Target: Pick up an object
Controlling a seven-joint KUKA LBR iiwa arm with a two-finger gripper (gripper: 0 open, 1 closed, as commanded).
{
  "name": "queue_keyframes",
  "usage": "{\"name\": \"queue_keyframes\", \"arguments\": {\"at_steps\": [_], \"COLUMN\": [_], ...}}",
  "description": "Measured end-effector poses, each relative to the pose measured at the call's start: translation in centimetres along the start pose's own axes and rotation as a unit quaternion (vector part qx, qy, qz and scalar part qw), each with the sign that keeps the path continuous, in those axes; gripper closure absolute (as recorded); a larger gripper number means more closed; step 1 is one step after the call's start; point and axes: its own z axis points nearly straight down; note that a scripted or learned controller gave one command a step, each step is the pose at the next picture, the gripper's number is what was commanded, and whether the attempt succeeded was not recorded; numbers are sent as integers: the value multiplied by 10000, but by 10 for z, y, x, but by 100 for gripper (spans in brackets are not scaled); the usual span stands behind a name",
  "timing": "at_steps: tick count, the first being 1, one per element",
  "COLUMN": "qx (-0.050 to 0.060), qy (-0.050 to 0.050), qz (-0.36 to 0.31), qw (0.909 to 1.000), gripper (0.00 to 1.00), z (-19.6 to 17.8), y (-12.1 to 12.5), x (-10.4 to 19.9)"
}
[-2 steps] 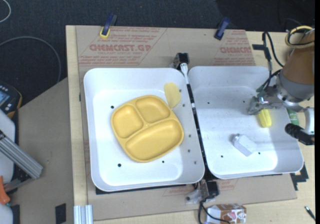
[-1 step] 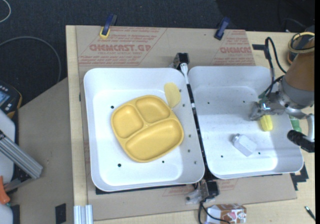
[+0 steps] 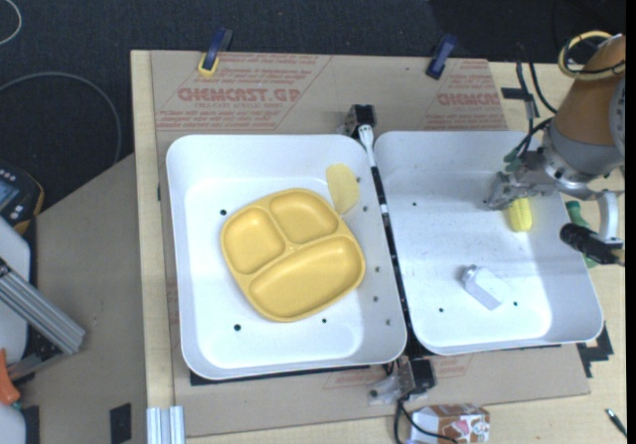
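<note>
Hand [image 3: 509,192] sits low in the far-right part of the right bin [image 3: 437,328], arm reaching in from the right. A small yellow object [image 3: 520,215] lies just at its near side, touching or nearly touching the fingertips. Cannot tell whether the fingers are spread or closed, nor whether the yellow object is between them; not counting it as held.

Judgement on the step: this looks like the grasp attempt. To do it well, centre the fingers over the yellow piece, come straight down to the bin floor, close fully before any lift, then rise slowly and check it comes along.

The yellow object: short, stubby, bright yellow, lying flat on the white floor. Likely light, and could slide or roll if nudged sideways.

Also noted: grey block [image 3: 480,286] nearer in the same bin; yellow divided tray [image 3: 291,252] in the left bin [image 3: 199,333].
</note>
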Motion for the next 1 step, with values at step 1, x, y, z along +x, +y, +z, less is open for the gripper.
{"name": "queue_keyframes", "arguments": {"at_steps": [1], "qx": [8], "qy": [2], "qz": [10], "qw": [10000], "gripper": [100], "z": [-1], "y": [-10], "x": [-1]}}
